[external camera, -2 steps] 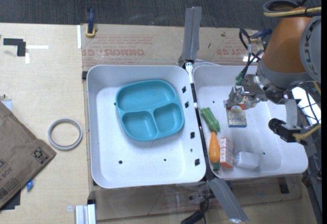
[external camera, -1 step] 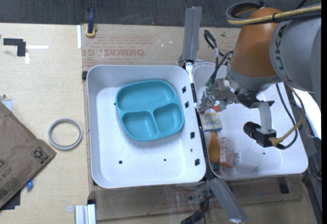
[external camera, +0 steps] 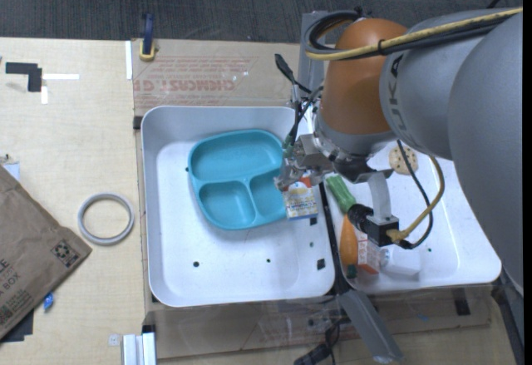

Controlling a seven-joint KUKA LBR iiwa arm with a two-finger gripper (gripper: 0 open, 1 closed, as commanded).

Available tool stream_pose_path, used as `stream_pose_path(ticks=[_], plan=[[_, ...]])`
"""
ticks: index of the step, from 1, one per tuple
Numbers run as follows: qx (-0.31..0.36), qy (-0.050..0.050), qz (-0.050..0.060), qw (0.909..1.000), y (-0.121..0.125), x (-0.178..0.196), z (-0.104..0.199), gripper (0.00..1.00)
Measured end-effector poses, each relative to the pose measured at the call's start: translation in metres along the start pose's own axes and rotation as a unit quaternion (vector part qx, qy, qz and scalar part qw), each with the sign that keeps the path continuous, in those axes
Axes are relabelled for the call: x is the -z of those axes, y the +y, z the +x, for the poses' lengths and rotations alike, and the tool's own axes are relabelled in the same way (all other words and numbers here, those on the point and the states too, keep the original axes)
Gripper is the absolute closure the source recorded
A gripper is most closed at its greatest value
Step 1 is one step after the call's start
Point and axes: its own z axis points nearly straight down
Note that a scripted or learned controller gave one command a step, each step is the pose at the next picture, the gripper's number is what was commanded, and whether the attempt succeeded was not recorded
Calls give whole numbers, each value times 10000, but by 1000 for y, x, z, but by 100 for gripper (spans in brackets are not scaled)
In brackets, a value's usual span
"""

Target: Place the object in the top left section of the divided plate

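Robot arm hovering at the right edge of a blue divided plate (external camera: 237, 179) in the left bin (external camera: 158, 214).

The gripper (external camera: 297, 176) is hanging over a small printed packet (external camera: 301, 199) against the plate's right rim; whether it is grasping it cannot be told. The top left section is lying leftward, toward the bin's far left corner.

arm (external camera: 465, 81): broad grey casing, smooth, partial dark lettering near the orange section | wrist band (external camera: 357, 76): glossy orange, rounded | cables: yellow-and-black line along the top of the arm, black loop at the far side of the orange part, another black cable curving below | gripper (external camera: 298, 176): dark metal parts, small, cluttered
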Motion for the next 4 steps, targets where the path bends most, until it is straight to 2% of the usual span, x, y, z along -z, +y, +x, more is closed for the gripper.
stream_pose_path(ticks=[1, 2, 3, 4], plan=[[-1359, 1, 6, 9907, -11, 0, 15, 100], [-1355, -13, 16, 9908, -11, 8, 14, 100], [-1986, -8, -2, 9801, 46, 8, 9, 100], [-1986, -7, -3, 9801, 46, 8, 9, 0]])
